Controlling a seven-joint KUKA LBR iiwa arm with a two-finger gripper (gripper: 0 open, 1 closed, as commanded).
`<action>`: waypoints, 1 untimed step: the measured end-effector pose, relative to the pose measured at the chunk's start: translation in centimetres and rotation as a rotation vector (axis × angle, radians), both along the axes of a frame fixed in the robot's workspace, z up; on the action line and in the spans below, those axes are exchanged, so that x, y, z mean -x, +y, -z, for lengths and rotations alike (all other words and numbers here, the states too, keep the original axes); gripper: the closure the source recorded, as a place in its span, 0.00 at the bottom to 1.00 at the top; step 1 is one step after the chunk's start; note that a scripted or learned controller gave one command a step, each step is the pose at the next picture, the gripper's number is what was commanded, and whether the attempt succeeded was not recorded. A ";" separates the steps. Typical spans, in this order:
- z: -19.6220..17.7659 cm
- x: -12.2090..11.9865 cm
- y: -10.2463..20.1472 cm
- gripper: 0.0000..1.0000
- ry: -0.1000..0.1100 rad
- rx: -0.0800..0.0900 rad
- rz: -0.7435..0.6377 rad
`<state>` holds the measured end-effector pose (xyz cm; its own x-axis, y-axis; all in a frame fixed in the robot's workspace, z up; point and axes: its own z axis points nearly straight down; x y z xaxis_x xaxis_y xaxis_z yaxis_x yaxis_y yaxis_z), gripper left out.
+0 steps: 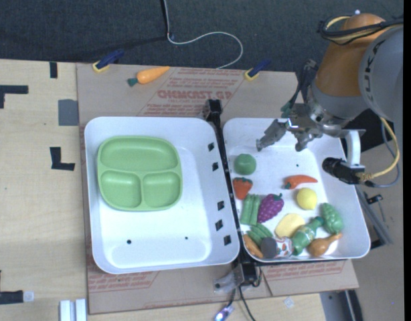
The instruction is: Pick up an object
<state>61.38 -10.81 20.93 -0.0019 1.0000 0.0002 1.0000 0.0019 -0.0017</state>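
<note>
My gripper (286, 138) hangs over the back part of the right bin (358, 209), its two fingers spread open with nothing between them. Below and left of it lies a green round fruit (244, 164). Toy foods fill the bin's front: a strawberry (241, 187), purple grapes (270, 206), a red chili (300, 180), a lemon (306, 198), a banana (288, 224), broccoli (331, 216) and a green corn-like piece (250, 209).
The left bin (112, 246) holds a green divided plate (139, 173). A toy carrot (148, 75) lies on the cardboard behind the bins. A black divider (221, 172) runs between the bins. A cable (199, 39) loops at the back.
</note>
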 end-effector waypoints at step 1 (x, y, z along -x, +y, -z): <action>-15.8 0.7 8.5 0.00 -0.018 -0.002 -0.010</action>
<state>60.68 -2.27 36.69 -0.0120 0.9999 0.0020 0.9998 0.0120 0.0161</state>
